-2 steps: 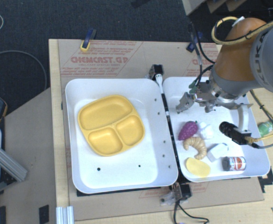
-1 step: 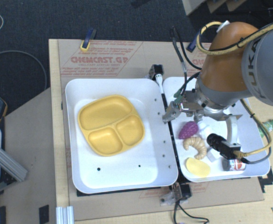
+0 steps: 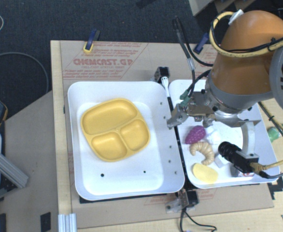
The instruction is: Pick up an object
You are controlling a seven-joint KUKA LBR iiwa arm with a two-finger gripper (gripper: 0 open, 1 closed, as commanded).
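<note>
The arm hangs low over the right bin [image 3: 272, 151], its gripper [image 3: 199, 117] above the purple toy [image 3: 195, 134], croissant [image 3: 203, 150] and yellow piece [image 3: 205, 173] huddled there, presumably picking targets; I cannot tell how the jaws stand. The yellow tray [image 3: 115, 128] sits apart in the left bin [image 3: 78, 105]

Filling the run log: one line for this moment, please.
arm: over right bin | gripper: above purple item | croissant, yellow piece: lying | yellow tray: left bin

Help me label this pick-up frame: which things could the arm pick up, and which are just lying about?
For the pick:
purple grape bunch
croissant
yellow flat piece
right bin

Lying about:
yellow divided plate
left bin
blue-and-yellow clamp
</note>
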